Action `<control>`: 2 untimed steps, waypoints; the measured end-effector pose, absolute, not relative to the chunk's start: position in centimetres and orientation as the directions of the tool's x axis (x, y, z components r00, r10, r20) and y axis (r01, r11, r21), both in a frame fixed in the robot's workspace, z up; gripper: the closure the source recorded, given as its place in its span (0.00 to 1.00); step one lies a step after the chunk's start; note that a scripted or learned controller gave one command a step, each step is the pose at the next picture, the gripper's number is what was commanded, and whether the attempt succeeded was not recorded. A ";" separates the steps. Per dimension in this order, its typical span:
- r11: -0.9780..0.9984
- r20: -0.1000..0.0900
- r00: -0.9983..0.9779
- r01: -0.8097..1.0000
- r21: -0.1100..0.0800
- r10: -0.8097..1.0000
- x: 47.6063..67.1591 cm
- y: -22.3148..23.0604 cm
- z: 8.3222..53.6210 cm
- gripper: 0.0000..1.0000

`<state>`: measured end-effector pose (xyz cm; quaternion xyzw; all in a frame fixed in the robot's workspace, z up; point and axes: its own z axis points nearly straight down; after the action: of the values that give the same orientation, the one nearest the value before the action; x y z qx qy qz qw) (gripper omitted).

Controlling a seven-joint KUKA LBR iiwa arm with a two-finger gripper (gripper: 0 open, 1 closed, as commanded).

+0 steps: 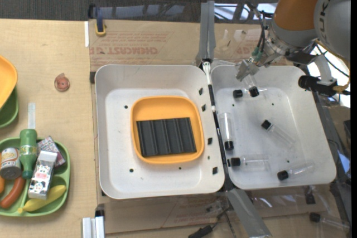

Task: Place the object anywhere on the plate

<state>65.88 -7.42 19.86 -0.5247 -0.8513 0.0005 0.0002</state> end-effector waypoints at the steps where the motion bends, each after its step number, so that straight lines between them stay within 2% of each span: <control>1: 0.599 -0.002 -0.599 0.800 0.001 0.800 65.9 -5.7 20.9 1.00; 2: 0.799 0.000 -0.799 0.601 0.000 0.601 65.9 -3.5 19.2 1.00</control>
<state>65.91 -3.52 19.18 -0.3169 -0.9485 -0.0001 -0.0003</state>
